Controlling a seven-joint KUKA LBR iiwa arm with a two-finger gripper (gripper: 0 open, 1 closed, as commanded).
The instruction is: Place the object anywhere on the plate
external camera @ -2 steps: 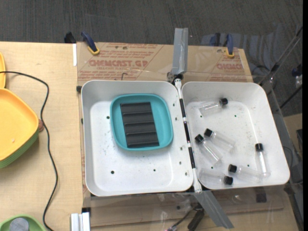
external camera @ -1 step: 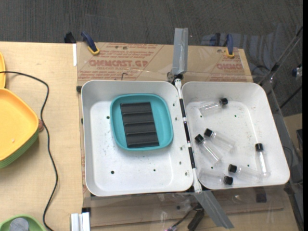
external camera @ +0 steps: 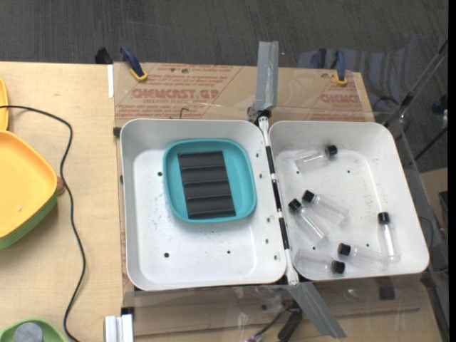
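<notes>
A teal square plate (external camera: 244,184) lies in the left white bin (external camera: 146,212), and a dark ribbed block (external camera: 206,184) rests on it. In the right white bin (external camera: 399,169) lie several clear plastic vials with black caps: one near the back (external camera: 315,156), two near the middle (external camera: 322,202) (external camera: 306,221), one at the right side (external camera: 386,235), and others near the front (external camera: 354,257).
Yellow and green plates (external camera: 21,191) are stacked on the wooden table at the left, with a black cable (external camera: 71,191) running beside them. Cardboard (external camera: 185,95) lies behind the bins, held by clamps. A grey upright bar (external camera: 266,80) stands behind the seam between the bins.
</notes>
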